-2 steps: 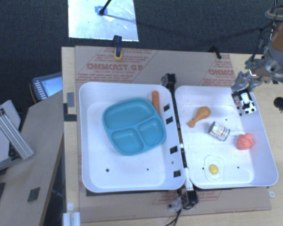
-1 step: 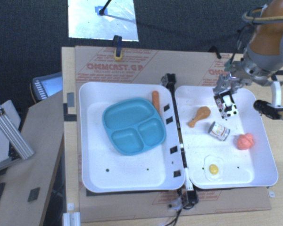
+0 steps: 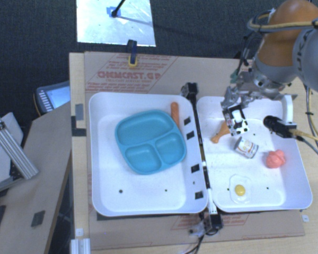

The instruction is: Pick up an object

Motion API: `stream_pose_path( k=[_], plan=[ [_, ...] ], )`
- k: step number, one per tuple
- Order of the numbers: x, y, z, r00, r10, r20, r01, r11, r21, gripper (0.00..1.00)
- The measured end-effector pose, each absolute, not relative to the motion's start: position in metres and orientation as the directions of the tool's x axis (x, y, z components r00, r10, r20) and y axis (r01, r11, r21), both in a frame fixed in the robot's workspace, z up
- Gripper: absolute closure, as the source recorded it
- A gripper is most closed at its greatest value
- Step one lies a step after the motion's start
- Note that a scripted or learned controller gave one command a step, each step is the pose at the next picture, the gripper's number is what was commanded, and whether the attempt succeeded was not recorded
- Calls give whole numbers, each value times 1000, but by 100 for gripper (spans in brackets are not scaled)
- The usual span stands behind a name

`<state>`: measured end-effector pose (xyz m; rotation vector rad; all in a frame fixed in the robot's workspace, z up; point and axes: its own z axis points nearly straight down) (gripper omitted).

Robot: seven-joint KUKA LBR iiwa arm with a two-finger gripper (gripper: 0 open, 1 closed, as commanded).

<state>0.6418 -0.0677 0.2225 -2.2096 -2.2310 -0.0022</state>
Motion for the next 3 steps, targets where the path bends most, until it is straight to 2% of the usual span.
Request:
stream_pose_path(
  k=[1,2,3],
  plan=[
    [639,-19,230,-10,1000,2,1000,10,1,100],
    [626,32,219,-10,1000,2,1000,10,-1,100],
    [625,81,219,-9,1000,2,1000,9,2,100]
  ],
)
